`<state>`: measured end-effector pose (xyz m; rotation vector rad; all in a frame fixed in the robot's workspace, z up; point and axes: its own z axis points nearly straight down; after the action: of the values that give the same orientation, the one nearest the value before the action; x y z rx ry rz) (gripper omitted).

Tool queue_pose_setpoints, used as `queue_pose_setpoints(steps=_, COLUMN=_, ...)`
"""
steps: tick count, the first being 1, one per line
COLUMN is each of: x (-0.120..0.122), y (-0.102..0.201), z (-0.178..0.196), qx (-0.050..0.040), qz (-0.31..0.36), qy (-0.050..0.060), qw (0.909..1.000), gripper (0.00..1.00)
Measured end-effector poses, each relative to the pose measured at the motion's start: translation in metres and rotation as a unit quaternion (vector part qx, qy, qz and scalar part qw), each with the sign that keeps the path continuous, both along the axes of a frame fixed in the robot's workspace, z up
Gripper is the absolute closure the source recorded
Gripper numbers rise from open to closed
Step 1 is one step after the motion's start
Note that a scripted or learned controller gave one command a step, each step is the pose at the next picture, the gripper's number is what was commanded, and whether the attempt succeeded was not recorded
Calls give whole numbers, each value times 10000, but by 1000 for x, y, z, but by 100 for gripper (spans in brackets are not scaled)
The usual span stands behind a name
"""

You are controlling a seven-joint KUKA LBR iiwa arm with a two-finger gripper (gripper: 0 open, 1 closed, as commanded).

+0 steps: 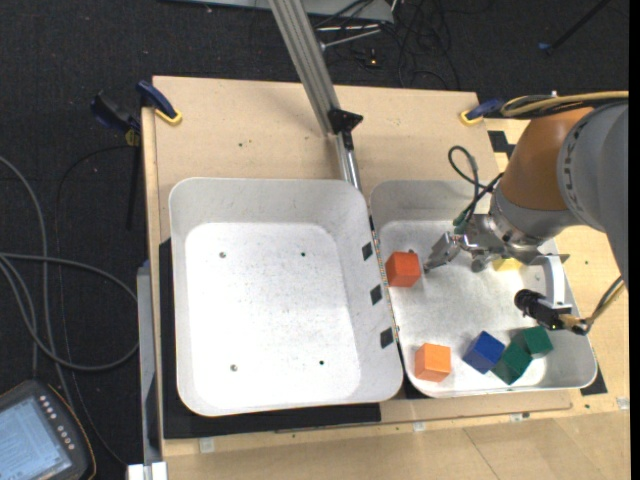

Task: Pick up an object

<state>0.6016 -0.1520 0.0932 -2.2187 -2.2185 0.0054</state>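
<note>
Gripper (447,252) hangs low over the right bin (420,196), its fingers spread apart and pinching nothing, tips just right of an orange-red cube (403,268). Going left to right along the bin's near side: an orange cube (433,361), a blue cube (485,352), then two green blocks (524,353) touching each other.

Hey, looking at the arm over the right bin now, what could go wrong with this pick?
1. The gripper sits beside the orange-red block, not over it, so it may nudge the block against the right bin's left wall instead of grasping it.
2. The blue block and green blocks are bunched together in the near corner, so a grab there may catch two or slip off.
</note>
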Motion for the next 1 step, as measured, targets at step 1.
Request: queue_pose_setpoints(steps=1, x=2, y=-1, z=14, qx=-6, qz=-5, qy=-38, qw=10000, gripper=100)
